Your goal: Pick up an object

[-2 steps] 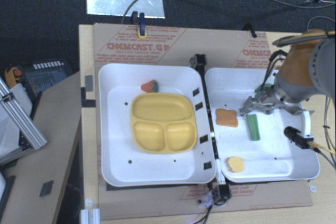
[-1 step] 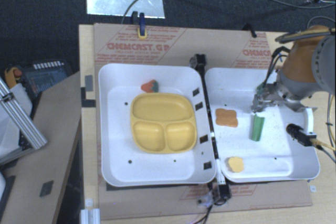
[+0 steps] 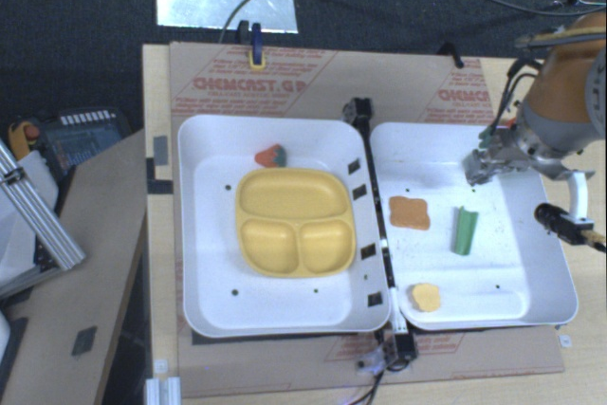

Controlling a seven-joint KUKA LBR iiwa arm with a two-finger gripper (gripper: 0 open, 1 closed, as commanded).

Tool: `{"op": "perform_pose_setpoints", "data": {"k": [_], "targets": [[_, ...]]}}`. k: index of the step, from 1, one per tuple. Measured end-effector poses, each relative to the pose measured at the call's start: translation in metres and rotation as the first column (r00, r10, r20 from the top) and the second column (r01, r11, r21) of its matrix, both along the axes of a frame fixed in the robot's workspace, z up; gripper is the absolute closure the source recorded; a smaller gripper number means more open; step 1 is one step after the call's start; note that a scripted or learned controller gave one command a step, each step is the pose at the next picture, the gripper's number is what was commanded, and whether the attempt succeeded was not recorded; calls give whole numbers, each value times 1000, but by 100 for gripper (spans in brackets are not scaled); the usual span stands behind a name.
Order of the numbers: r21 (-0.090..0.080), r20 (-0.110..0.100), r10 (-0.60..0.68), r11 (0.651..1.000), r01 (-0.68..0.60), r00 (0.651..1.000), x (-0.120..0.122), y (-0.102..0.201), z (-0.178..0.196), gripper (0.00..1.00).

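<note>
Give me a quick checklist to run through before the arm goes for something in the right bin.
1. Gripper over the right bin: ok.
2. Green stick lying free, apart from the orange slab: ok.
3. Yellow piece clear of the green stick: ok.
4. Gripper directly above a target: not ok, it sits up and right of the green stick.
5. Gripper open: cannot tell.

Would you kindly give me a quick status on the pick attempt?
Gripper over right bin's far side, nothing seen in it. Green stick, toast piece, yellow piece lying loose there. Path unobstructed.
</note>
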State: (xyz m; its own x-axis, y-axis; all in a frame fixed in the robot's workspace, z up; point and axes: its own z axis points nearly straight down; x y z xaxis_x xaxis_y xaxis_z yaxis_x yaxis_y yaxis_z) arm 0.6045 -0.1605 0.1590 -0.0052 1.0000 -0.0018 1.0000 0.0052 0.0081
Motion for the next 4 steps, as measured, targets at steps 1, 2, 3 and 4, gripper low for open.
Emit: {"op": "perform_pose_setpoints", "data": {"k": [1,2,3,4], "targets": [[0,-1,0,1000,0,1000,-8,1,53,100],[-1,1,1,1000,-1,1000,-12,0,116,100],[3,-5,5,1000,-5,1000,-12,56,119,100],[3,-6,5,1000,-5,1000,-11,106,120,100]]}}
